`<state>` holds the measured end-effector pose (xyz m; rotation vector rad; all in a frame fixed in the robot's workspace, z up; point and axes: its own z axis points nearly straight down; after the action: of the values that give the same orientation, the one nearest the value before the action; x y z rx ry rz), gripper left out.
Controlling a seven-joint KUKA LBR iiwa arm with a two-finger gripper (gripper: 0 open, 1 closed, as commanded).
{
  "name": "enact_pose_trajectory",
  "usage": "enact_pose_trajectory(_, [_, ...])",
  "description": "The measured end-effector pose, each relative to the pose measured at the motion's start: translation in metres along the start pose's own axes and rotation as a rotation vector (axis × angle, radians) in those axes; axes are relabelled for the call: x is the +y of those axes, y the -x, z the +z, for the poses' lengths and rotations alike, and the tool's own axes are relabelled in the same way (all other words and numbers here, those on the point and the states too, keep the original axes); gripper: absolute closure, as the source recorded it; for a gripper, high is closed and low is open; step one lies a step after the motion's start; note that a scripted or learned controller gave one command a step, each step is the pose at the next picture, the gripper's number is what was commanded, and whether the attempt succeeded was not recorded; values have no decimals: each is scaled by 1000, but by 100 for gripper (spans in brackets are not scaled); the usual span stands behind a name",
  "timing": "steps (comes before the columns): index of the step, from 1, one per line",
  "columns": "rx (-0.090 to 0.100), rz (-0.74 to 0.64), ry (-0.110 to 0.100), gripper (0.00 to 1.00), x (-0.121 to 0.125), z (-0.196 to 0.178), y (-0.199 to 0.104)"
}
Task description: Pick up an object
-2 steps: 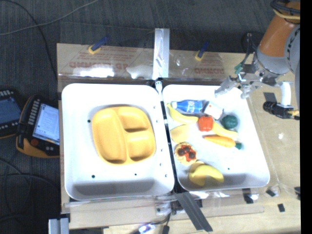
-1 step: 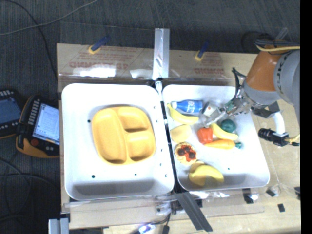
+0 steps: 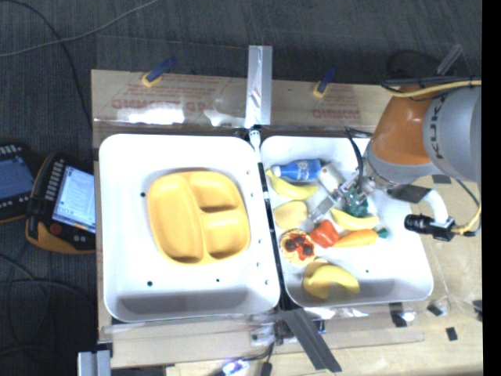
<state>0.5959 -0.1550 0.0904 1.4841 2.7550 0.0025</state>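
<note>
Nearest, a glossy yellow plastic fruit [image 3: 329, 280] lies in the right white bin [image 3: 407, 280]. Beyond it, a smooth orange carrot [image 3: 356, 239] and red pepper [image 3: 324, 231] touch. The metal gripper [image 3: 325, 204] reaches among them; whether it is spread, I cannot tell. Farthest lies a blue bottle [image 3: 301, 168].

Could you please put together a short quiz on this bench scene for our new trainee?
1. True or false: the yellow divided tray lies in the left bin.
2. Which bin is the gripper over? A) left B) right
3. What colour is the bottle at the far side of the right bin?

Key: 1 true; 2 B; 3 blue.
</note>
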Motion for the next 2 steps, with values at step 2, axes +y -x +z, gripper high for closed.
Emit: enact_pose_trajectory(2, [7,145,-8,100,98,-93,-14])
